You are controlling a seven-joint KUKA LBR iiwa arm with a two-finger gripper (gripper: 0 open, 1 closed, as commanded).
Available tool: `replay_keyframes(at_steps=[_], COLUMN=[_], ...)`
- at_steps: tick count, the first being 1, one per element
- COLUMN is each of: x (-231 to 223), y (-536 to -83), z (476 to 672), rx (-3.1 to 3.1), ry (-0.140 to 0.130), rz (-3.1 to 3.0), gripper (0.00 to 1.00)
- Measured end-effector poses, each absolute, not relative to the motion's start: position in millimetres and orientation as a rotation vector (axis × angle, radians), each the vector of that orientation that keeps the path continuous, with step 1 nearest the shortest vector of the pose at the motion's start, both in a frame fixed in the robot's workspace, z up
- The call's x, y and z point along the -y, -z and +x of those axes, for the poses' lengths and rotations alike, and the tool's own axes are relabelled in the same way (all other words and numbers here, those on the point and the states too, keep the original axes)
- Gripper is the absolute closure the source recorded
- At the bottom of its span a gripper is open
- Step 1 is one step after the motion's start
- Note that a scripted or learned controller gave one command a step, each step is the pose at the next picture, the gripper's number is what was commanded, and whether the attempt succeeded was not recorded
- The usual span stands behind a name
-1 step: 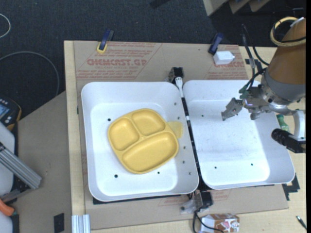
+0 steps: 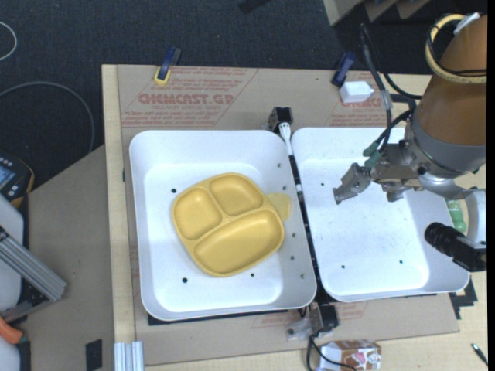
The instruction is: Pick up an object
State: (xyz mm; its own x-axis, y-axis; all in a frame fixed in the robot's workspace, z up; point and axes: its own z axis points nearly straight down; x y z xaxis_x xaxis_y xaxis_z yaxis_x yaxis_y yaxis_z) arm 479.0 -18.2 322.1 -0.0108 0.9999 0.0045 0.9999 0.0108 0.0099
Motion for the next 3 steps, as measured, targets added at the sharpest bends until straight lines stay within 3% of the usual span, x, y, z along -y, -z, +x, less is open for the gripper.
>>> replay_keyframes(at_steps=[1, 2, 3], x=[23.4, -36.5, -58.4], y=[-326.8, -376.7, -418.8], z=[480.2, 480.0, 479.9], rx=[-2.221, -2.228, -2.223], ry=[-0.003, -0.009, -0.008], rz=[2.219, 2.211, 2.215], gripper=[1.0, 1.0, 1.0])
